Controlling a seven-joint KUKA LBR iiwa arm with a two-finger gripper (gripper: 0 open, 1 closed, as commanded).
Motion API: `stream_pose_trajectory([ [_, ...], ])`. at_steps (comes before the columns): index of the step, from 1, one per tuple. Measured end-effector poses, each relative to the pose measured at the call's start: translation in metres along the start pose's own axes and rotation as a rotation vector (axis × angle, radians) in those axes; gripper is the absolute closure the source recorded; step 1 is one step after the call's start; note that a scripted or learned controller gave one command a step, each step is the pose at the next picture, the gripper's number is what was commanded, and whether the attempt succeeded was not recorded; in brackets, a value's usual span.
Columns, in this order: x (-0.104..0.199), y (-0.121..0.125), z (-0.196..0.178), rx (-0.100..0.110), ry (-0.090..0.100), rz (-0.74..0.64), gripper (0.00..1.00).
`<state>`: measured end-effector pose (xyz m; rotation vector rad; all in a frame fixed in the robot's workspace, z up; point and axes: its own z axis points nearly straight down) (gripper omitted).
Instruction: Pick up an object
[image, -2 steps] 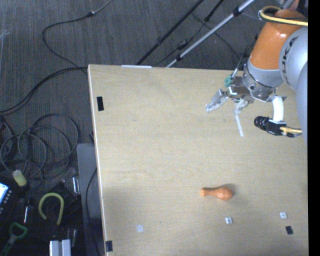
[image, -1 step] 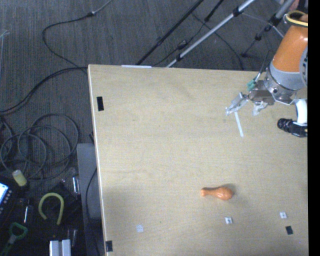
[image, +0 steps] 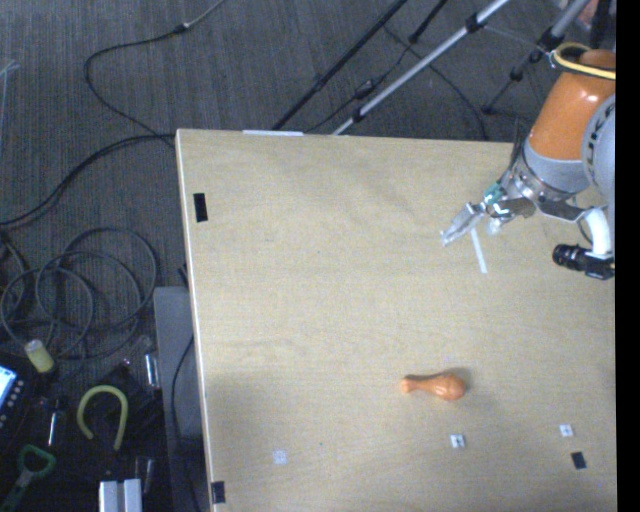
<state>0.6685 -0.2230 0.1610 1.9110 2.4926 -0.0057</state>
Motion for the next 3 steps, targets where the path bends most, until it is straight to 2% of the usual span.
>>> stream_pose_trajectory([
  [1, 0.001, 0.001, 0.077, -0.002, 0.000, -0.253, 0.00],
  [2, 0.009, 0.002, 0.076, -0.001, -0.001, -0.355, 0.00],
  [3, 0.009, 0.003, 0.067, -0.005, -0.001, -0.354, 1.00],
])
